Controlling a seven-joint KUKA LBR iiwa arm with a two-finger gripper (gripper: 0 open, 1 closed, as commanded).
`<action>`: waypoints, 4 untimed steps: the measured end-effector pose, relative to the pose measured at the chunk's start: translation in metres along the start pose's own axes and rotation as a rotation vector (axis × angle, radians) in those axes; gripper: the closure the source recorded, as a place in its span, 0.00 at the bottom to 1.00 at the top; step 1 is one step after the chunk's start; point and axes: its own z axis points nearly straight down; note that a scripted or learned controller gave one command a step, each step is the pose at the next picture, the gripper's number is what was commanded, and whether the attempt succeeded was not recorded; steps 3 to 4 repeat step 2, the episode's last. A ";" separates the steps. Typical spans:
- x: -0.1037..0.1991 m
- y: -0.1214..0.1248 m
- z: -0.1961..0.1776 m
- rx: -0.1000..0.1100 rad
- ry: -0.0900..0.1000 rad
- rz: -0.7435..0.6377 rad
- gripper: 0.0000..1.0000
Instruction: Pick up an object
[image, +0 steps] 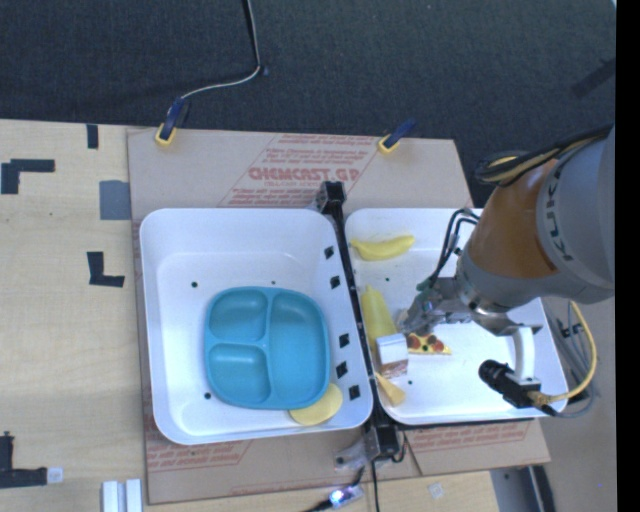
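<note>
The right bin (470, 400) holds several small toy foods. A yellow banana (383, 247) lies near its far wall. A long yellow piece (377, 312) rests along the left wall, with a white and brown block (391, 351) just below it. A small pizza slice (429, 346) lies mid-bin, and a yellow wedge (392, 391) sits near the front left corner. My gripper (418, 318) is low over the bin, between the long yellow piece and the pizza slice, right above the pizza slice's upper edge. I see nothing held in it.
A blue divided plate (267, 346) lies in the left bin (165, 300), and a yellow slice (318, 406) pokes out at the plate's front right edge. A black divider (343, 270) separates the bins. Black cable parts (505, 382) hang over the right bin's front right.
</note>
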 end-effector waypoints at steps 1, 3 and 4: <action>-0.006 -0.010 0.016 0.010 -0.002 0.008 1.00; 0.067 0.042 -0.037 0.000 -0.001 -0.001 1.00; 0.067 0.042 -0.037 0.000 -0.001 -0.001 1.00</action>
